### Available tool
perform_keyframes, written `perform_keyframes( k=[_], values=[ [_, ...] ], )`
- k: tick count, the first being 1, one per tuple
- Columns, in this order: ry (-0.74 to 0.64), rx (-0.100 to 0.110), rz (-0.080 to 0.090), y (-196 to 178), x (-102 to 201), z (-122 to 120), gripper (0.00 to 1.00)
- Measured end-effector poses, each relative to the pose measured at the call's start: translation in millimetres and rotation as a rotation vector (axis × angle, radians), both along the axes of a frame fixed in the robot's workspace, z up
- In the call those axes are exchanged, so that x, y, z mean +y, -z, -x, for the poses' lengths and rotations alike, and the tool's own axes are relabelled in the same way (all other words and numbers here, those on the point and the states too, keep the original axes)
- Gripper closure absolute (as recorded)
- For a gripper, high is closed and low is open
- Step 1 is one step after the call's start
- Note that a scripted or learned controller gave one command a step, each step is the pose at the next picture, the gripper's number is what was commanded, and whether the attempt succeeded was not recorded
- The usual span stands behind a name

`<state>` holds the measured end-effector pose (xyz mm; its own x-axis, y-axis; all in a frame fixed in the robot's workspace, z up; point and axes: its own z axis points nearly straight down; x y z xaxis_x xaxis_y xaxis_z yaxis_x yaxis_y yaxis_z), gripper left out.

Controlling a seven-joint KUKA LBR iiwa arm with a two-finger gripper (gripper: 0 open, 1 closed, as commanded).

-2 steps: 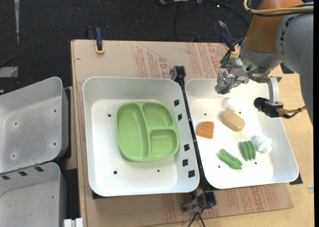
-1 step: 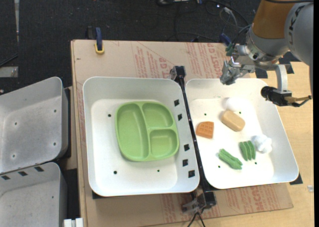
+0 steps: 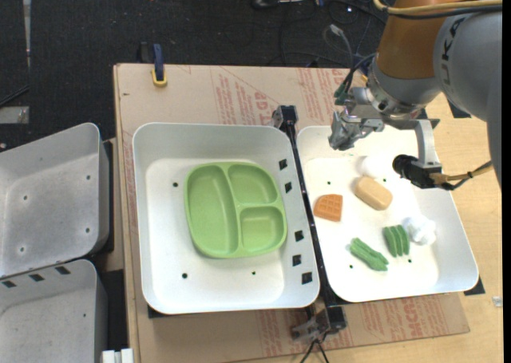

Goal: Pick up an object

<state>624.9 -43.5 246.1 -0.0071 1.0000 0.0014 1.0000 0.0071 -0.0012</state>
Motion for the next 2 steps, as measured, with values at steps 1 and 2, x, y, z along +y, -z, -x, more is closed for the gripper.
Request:
perform_keyframes(
  k=[1,2],
  values=[
    [0.0,0.002,0.0,15.7,51.3,19.1,1.0],
    [-0.001,0.002,0.0,21.3,109.3,32.1,1.0]
  ],
)
